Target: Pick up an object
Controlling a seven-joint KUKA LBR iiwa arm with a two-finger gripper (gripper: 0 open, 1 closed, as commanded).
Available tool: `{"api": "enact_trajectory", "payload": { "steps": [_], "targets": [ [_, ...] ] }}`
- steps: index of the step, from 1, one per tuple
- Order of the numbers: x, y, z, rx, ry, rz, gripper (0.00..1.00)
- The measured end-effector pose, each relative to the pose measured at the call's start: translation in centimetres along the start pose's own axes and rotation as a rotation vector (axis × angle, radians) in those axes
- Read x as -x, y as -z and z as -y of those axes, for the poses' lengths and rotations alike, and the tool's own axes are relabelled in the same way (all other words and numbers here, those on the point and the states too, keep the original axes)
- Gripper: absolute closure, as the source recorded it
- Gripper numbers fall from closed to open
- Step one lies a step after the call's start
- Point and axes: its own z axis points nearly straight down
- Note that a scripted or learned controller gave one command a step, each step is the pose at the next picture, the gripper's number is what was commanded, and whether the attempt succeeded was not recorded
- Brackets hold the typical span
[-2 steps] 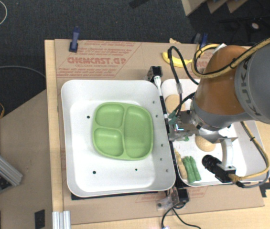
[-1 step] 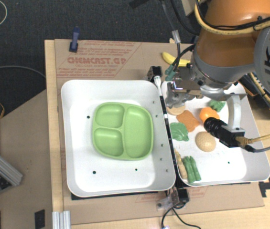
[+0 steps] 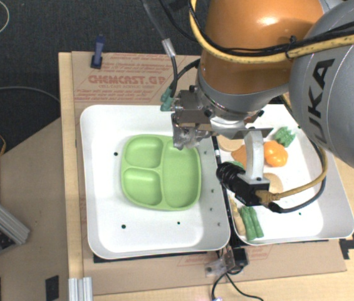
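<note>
The arm reaches in over the two white bins, and its gripper (image 3: 185,135) hangs low over the left bin (image 3: 101,168), at the upper right corner of the green divided tray (image 3: 161,171). The tray lies flat near the middle of that bin, a little toward its right wall, so the claw's tip sits right above or against the tray's rim. Whether the claw is wide, narrow or closed on the rim cannot be told from this slanted view, since the wrist body covers it. Nothing is visibly held.

The placement suggests the program is aiming at the tray's raised edge, the only part of so flat a thing that a two-finger claw could pinch. The tray counts as one piece with three compartments: two small ones on its left side and one long one on its right.

The right bin (image 3: 327,224) holds the smaller candidates, mostly hidden under the wrist and its cable. An orange fruit-like piece (image 3: 275,155) lies near the bin's upper middle, one green leafy piece (image 3: 283,135) sits just above it toward the far wall, and one green ridged piece (image 3: 250,221) rests by the near left corner. A tan flat shape (image 3: 230,145) peeks out by the left wall; what it is cannot be told.

Two bins, one tray, one orange item and two green items can be counted.
</note>
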Motion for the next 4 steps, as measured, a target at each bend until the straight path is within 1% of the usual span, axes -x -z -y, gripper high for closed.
{"api": "enact_trajectory", "payload": {
  "steps": [1, 2, 3, 4],
  "targets": [
    [6.2, -13.2, 1.0, -0.02, -0.02, 0.01, 1.0],
    [4.6, 7.9, 0.6, 0.016, -0.009, -0.002, 1.0],
    [-0.6, 0.5, 0.8, -0.013, -0.007, 0.006, 1.0],
    [3.0, -11.5, 0.9, -0.017, -0.018, 0.009, 1.0]
  ]
}}
